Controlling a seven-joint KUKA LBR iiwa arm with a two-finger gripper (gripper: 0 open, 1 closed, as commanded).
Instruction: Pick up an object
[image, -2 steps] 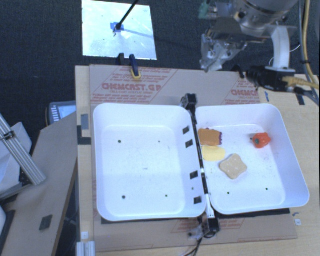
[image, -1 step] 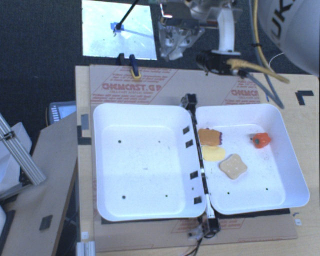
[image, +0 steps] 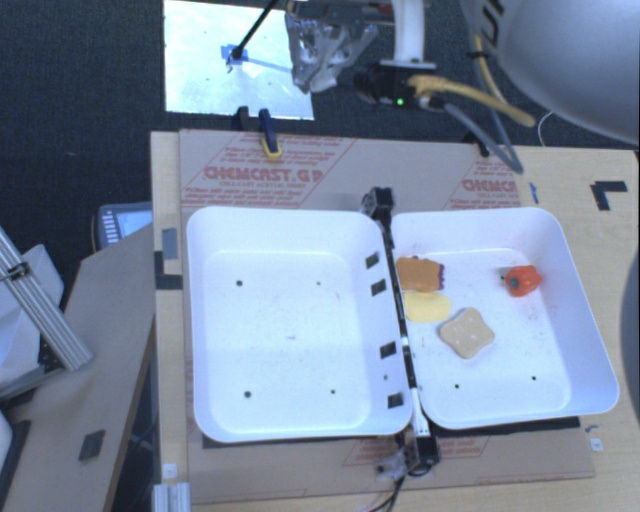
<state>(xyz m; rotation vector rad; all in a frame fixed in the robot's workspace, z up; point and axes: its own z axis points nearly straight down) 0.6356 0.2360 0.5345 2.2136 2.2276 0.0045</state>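
Four small things lay in the right bin, all well apart from the pincer, which hung beyond the tabletop's far edge, above a pale sheet on the dark floor. Whether the pincer was released or clenched could not be told. A toast-shaped tan piece sat near the bin's middle. A flat yellow disc lay just beside it, toward the bin's left wall. An orange block with a purple edge touched the disc's far side. A red-orange item lay apart, toward the far right corner. The left bin adjoined the right one. Both rested on brown board printed in red, over the tabletop.
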